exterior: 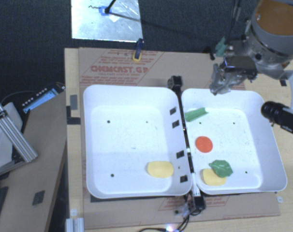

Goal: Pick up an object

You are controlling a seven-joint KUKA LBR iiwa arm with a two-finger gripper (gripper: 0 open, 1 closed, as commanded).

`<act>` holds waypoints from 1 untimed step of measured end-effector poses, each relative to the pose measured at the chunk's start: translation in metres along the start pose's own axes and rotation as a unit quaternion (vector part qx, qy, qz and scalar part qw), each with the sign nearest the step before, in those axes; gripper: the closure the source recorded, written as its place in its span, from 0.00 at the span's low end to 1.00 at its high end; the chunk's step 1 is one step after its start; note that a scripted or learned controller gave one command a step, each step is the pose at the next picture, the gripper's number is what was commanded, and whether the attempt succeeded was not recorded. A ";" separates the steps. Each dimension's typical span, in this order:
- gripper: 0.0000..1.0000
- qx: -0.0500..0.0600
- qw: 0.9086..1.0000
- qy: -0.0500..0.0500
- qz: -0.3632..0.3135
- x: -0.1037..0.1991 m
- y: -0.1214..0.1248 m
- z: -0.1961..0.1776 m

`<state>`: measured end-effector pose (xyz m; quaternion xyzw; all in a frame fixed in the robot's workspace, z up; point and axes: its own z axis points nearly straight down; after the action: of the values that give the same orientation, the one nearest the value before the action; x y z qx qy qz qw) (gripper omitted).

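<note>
We see the gripper (223, 83) hanging above the back rim of the right bin (270, 144), at about twelve o'clock of that bin, with nothing between its fingers; how wide the jaws stand we cannot tell, since the wrist hides most of them. The nearest candidate is the green strip (196, 113), lying on the bin floor toward eleven o'clock, just beside the divider; the orange disc (204, 144) sits near the centre, and the green leaf-shaped piece (221, 167) rests touching a yellow piece (212, 177) at about seven o'clock. Another yellow piece (160, 169) lies in the left bin (95, 129) at five o'clock.

We judge the strip the handiest target; its long axis runs roughly from eight o'clock to two o'clock, the right end slightly higher in the view. To do this well we would centre over its middle, turn the fingers to close across the narrow width rather than along the length, and descend straight; the divider wall close by could foul one finger, so we would keep clear of it.
</note>
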<state>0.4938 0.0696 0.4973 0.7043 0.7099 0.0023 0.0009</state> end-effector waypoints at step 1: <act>1.00 0.000 1.000 0.000 0.000 0.037 -0.007 -0.025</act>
<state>0.4863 0.1065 0.5219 0.7044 0.7098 0.0023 0.0007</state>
